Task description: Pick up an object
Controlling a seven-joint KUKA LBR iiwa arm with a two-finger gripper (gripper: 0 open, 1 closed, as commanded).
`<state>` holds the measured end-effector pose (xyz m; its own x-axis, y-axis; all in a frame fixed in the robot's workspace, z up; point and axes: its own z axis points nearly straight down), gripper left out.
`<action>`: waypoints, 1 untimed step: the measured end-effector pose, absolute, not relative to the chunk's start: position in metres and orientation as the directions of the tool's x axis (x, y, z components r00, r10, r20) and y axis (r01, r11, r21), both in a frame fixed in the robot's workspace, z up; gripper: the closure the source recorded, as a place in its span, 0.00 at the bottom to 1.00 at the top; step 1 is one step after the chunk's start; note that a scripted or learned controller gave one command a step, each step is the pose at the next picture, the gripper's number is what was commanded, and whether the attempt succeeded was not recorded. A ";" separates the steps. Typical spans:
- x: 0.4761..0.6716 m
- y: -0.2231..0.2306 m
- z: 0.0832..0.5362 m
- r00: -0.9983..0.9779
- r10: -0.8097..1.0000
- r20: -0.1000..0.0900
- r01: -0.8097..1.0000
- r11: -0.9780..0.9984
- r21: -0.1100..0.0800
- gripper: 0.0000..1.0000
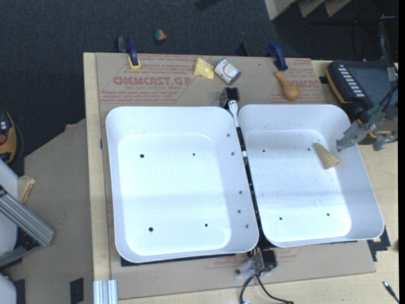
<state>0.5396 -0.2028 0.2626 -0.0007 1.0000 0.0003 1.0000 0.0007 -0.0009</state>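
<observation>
A small tan wedge-shaped object [326, 156] lies in the right white bin [304, 227], near its far right side. My gripper [347, 140] comes in from the right edge, just over the bin's right rim. Its tip is a short way up and to the right of the wedge, and I see nothing held in it. The left white bin [177, 233] sits beside the right one.
On the board behind the bins lie a yellow piece [204, 69], a small white box [226, 71] and a wooden-handled tool [288, 86]. Blue clamps [131, 50] hold the board's far edge. A black device [354, 81] sits at the back right.
</observation>
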 end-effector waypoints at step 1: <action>0.540 -0.203 0.273 -0.001 1.000 -0.001 1.000 0.001 0.002 1.00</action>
<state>0.5402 -0.2029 0.2733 -0.0014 1.0000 -0.0012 1.0000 0.0014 0.0022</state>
